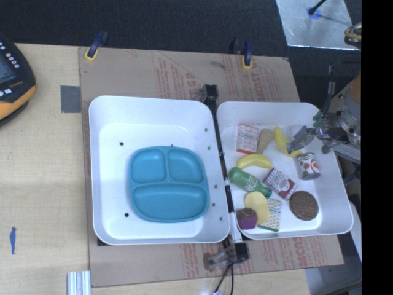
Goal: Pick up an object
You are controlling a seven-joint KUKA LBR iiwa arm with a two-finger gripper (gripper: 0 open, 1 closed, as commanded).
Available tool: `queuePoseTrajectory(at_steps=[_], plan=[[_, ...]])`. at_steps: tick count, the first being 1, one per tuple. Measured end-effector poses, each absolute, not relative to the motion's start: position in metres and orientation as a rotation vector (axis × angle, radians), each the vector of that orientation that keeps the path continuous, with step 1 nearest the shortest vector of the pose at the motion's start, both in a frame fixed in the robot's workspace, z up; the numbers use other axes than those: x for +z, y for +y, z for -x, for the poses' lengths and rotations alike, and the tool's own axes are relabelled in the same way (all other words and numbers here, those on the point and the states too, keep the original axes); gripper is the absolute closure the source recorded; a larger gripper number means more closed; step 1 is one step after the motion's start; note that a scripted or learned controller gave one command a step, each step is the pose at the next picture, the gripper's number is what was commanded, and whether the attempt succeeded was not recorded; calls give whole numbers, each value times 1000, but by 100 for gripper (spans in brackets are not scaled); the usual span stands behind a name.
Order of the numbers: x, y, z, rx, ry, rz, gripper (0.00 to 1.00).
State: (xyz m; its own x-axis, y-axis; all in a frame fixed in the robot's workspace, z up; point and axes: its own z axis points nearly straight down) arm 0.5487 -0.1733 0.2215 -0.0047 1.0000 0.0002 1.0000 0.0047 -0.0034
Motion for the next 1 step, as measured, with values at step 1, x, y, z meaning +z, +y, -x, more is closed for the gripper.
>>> queuePoseTrajectory(at_steps=[1], plan=[[184, -127, -608, 2, -2233, 2208, 0]])
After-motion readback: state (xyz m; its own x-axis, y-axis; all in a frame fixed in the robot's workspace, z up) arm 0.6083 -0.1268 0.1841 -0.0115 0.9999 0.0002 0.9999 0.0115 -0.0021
